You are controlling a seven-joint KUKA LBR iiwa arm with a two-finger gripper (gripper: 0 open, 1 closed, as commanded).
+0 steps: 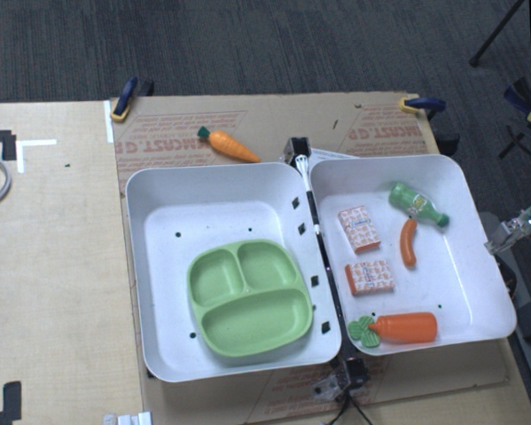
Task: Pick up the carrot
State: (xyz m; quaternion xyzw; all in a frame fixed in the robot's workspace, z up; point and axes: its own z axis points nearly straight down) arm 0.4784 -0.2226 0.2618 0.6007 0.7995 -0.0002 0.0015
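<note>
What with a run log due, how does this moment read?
gripper: outside right white bin | big orange toy carrot: inside, ungrasped | small orange carrot: on cardboard

I see open floor mid-bin in the right bin [478, 267], bordered by two boxes [364, 251], sausage [408, 242] and carrot [403, 328].

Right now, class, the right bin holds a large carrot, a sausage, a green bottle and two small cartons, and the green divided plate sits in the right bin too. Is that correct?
Not quite. The camera view shows the green divided plate in the left bin, not the right bin. The rest stands: large carrot, sausage, green bottle and two small cartons lie in the right bin.
</note>
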